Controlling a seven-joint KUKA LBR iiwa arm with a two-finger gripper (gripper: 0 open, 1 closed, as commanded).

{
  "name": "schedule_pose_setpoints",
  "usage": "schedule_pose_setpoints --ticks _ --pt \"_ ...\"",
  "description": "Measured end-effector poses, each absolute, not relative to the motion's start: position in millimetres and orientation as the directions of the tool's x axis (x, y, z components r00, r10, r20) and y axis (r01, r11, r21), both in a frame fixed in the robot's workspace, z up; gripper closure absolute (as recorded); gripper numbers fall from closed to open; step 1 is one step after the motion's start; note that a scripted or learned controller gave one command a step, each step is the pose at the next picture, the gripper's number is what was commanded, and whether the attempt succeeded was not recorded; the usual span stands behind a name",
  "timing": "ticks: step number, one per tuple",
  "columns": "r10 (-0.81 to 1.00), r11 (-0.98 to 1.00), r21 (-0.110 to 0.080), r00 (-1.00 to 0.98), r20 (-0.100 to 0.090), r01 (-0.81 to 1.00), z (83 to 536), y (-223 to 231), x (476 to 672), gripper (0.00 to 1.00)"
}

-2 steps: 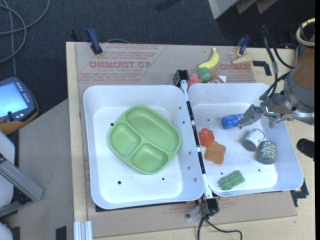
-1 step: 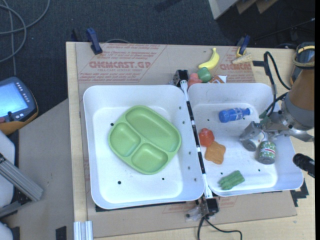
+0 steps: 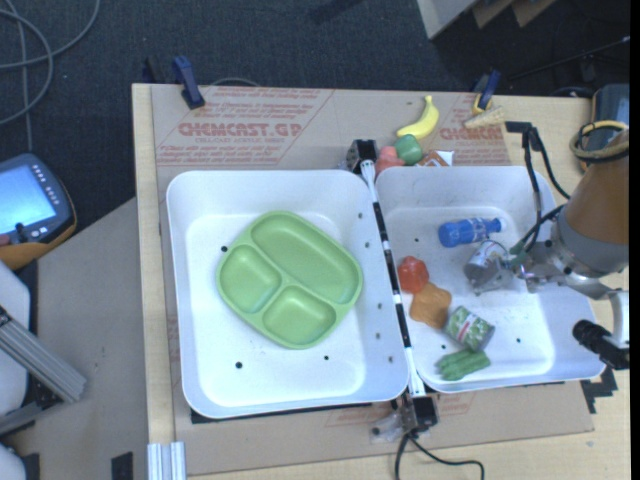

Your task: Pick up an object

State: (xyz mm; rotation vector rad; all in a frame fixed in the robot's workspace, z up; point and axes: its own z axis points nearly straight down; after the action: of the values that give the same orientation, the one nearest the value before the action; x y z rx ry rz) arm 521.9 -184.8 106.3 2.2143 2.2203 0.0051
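Nearest the bottom edge, a black cable [image 3: 425,458] is trailing off the brown cardboard-covered bench [image 3: 250,128]. In the lower right bin [image 3: 530,353] a green pod-like toy [image 3: 463,364] is lying at the front wall, with a small green-labelled can [image 3: 469,327] tilted just above it, then an orange chunk [image 3: 430,304] touching a glossy red piece [image 3: 412,271]. The left bin [image 3: 200,368] is holding a smooth green divided plate [image 3: 290,279], three compartments, sitting askew. Mid-right, the gripper [image 3: 487,265] is reaching in from the right, low over the bin; can't tell if it's gripping anything. A blue bottle [image 3: 466,231] is lying sideways just above it. Farther back, a yellow plastic banana [image 3: 421,122] is resting on the cardboard, dark carpet [image 3: 300,28] beyond.
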Motion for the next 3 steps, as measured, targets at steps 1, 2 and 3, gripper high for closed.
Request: schedule_pose_setpoints --ticks 1,2,3 --pt "1.000 0.006 0.005 -0.006 -0.001 1.000 83.7 -135.0 576.0 0.00" --pt "1.000 0.003 0.006 -0.003 -0.002 1.000 85.1 -136.1 628.7 0.00" --pt "1.000 0.000 -0.004 0.000 0.001 1.000 84.7 -122.5 602.3 0.00"
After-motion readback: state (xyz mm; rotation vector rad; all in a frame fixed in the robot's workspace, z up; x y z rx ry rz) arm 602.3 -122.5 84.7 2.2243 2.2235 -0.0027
